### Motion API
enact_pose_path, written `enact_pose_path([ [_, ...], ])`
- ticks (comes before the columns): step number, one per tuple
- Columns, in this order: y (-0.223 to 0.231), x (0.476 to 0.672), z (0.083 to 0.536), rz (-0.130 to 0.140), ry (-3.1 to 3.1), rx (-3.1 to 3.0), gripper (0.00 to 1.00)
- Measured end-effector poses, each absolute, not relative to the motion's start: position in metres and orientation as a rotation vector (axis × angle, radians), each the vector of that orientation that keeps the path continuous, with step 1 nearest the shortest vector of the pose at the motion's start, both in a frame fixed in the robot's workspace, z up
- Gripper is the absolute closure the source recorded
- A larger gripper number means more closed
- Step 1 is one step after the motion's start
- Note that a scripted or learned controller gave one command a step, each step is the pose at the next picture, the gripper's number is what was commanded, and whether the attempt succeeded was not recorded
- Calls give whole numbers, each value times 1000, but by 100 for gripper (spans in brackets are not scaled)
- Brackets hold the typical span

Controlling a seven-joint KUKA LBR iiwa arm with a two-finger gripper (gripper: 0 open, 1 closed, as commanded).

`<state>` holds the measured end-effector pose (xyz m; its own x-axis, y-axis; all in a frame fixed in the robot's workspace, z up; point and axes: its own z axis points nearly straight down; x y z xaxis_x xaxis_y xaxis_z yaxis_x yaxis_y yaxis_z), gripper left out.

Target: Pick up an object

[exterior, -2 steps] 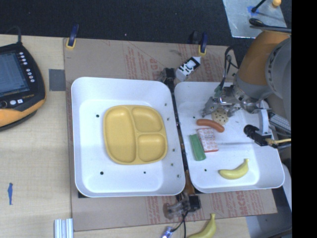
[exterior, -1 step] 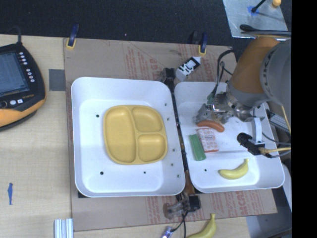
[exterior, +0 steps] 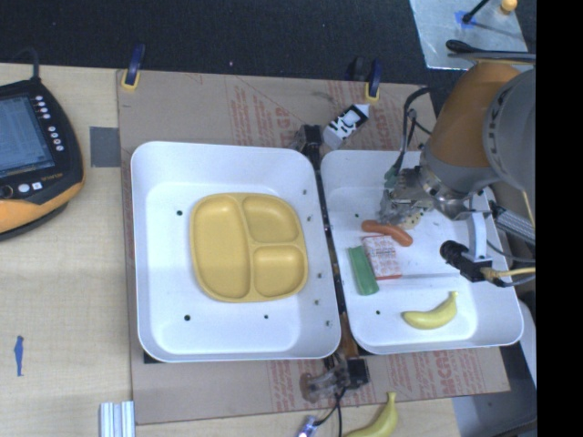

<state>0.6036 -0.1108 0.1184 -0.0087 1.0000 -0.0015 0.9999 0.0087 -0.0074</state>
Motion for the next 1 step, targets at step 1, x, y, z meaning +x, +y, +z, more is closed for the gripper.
enact_pose_path([
  [1,-111,604,118,10,-2228,-2208,0],
])
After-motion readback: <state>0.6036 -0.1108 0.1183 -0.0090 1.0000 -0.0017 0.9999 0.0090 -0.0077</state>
